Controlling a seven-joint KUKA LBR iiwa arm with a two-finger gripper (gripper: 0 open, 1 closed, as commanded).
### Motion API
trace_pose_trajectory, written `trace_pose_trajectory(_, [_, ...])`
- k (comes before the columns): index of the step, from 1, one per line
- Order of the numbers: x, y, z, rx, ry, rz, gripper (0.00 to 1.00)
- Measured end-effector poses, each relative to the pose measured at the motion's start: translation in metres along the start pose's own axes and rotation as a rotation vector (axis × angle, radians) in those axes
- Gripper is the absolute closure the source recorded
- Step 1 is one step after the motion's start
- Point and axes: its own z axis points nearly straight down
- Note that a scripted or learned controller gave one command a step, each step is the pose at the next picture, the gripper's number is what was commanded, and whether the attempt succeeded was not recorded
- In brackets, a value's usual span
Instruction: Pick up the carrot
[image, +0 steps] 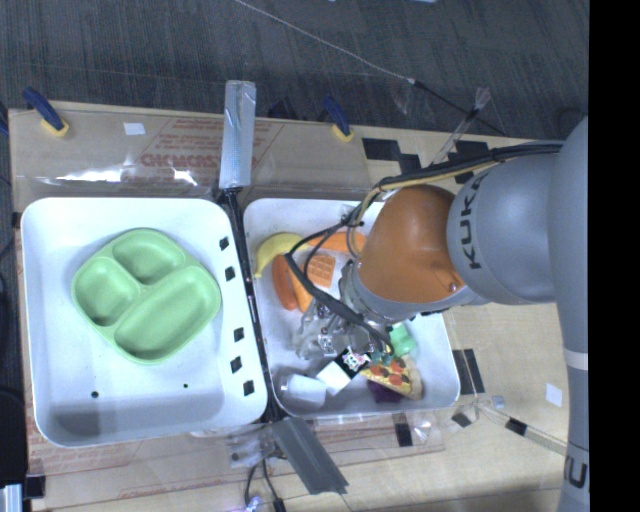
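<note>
- While the arm hangs over the right bin, its gripper hovers beside one carrot; jaw state: cannot tell.
- One green plate fills the left bin.

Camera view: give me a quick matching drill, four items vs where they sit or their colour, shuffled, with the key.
Column 1:
1. divided plate
2. carrot
3. pizza slice toy
4. banana

Column 2:
A. yellow, near the right bin's top left corner
B. green, in the left bin
C. near the right bin's bottom edge, below the arm
D. orange, just below the banana

Pairs: 1-B, 2-D, 3-C, 4-A
</note>
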Motion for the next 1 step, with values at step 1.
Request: trace_pose_trajectory(1, [-0.0001, 0.0527, -0.0898, -0.001, 0.005, 0.402, 1.0])
